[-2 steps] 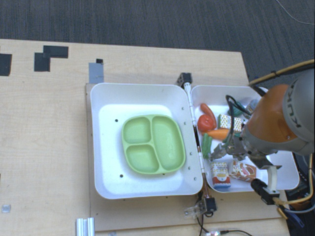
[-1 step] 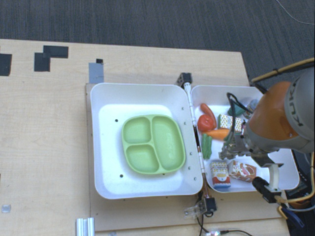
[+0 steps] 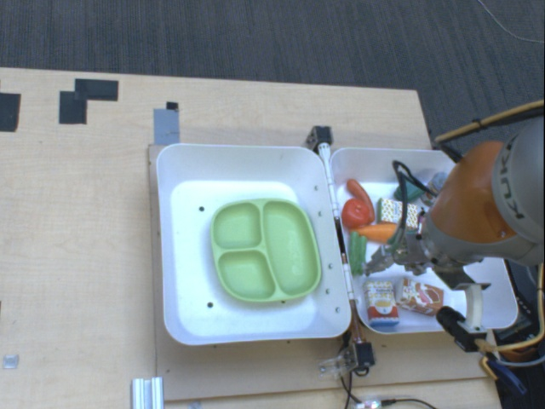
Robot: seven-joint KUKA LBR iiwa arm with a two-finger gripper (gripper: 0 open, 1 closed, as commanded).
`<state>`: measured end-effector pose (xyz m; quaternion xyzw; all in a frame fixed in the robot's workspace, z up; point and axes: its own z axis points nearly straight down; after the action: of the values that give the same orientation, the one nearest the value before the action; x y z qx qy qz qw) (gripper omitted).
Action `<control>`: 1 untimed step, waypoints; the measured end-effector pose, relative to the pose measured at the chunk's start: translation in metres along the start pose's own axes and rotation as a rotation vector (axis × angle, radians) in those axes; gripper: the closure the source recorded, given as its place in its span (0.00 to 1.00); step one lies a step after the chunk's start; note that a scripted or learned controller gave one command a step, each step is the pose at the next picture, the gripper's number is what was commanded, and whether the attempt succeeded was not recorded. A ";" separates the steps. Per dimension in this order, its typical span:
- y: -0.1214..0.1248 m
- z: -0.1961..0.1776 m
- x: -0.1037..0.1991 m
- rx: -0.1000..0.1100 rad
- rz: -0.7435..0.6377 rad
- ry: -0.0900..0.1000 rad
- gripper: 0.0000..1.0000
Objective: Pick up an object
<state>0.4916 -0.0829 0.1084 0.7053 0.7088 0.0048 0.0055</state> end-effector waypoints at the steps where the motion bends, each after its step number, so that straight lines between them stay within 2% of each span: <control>1: 0.001 -0.010 0.001 -0.003 -0.002 0.001 1.00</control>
<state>0.4930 -0.0822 0.1188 0.7047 0.7094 0.0062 0.0065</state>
